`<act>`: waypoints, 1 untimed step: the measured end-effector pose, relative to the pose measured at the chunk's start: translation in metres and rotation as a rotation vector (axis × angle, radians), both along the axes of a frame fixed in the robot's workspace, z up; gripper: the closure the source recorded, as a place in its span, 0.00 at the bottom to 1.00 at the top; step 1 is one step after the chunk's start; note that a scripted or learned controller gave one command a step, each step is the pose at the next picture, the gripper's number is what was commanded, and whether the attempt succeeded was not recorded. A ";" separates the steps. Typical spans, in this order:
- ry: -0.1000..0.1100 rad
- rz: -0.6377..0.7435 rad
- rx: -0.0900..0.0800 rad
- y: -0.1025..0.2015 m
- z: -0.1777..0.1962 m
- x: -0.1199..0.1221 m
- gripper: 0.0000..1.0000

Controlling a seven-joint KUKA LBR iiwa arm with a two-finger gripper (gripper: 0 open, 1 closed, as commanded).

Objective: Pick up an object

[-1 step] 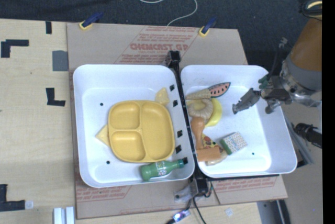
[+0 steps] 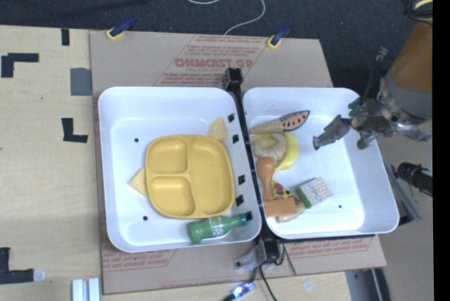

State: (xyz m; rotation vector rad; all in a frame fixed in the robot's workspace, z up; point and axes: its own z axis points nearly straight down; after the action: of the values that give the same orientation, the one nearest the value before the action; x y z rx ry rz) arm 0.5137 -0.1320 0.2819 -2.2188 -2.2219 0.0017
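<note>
Reaching in from the right, the grey arm (image 2: 411, 81) is seen above the right bin (image 2: 351, 215), with its gripper (image 2: 348, 132) poised over the bin's upper right area. The two dark fingers (image 2: 329, 134) are spread apart, and nothing is held between them. A cluster of objects is gathered against the right bin's left wall: a watermelon slice (image 2: 294, 119), a yellow banana (image 2: 288, 152) just beside a pale ring-shaped piece (image 2: 268, 145), an orange carrot-like piece (image 2: 266, 176), a hot dog (image 2: 283, 207), and a small green-edged box (image 2: 313, 190). In the left bin (image 2: 112, 152), a yellow divided plate (image 2: 190, 175) and a green bottle (image 2: 214, 228) are placed.
</note>
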 end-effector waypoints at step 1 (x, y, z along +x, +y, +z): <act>0.006 -0.002 0.001 -0.007 -0.062 0.000 0.00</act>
State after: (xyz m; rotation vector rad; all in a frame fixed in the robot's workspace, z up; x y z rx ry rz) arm 0.5140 -0.1386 0.2203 -2.2174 -2.2168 0.0076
